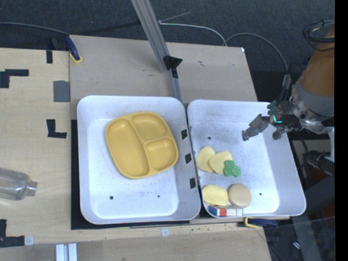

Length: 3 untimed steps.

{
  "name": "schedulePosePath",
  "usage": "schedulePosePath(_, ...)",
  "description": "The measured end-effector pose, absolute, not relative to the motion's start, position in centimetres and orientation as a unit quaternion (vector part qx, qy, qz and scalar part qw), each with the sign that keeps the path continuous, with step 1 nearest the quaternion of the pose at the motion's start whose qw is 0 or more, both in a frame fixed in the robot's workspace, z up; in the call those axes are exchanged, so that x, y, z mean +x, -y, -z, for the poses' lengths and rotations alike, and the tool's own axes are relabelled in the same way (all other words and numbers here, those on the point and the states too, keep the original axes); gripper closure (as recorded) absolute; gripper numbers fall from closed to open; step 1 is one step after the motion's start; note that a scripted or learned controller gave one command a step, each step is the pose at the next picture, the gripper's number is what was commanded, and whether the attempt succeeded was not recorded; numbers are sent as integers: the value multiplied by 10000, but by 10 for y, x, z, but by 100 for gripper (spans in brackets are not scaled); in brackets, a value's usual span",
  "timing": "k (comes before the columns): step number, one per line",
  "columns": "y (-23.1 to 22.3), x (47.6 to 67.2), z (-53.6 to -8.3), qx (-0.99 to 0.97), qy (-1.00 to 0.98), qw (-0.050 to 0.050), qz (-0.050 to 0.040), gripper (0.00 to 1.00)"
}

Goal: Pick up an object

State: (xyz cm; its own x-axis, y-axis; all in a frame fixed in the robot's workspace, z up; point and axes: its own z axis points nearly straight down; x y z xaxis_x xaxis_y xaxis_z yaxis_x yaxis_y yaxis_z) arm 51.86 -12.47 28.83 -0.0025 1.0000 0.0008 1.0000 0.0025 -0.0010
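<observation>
Several food pieces lie low in the right bin point(283, 162): tan bun point(240, 195), yellow pieces point(215, 194), green broccoli point(232, 169). Tool point(262, 128) hovers above, holding nothing; finger spread: cannot tell. Best descend vertically over the bun, away from neighbours. Left bin point(89, 145): yellow tray point(141, 144).

A clear plastic bottle point(15, 185) is lying on its side at the left edge of the tabletop point(32, 145). Black tape marks point(53, 128) are sitting on the wood. A metal rail point(148, 23) is slanting across the top.
</observation>
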Motion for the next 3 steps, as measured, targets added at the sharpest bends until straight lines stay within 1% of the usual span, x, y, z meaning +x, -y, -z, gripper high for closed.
schedulePosePath(1,124,519,-298,-7054,7088,8,2,100)
schedulePosePath(2,35,545,-297,-7038,7104,7,2,100)
schedulePosePath(3,-23,549,-289,-7049,7093,13,-8,100)
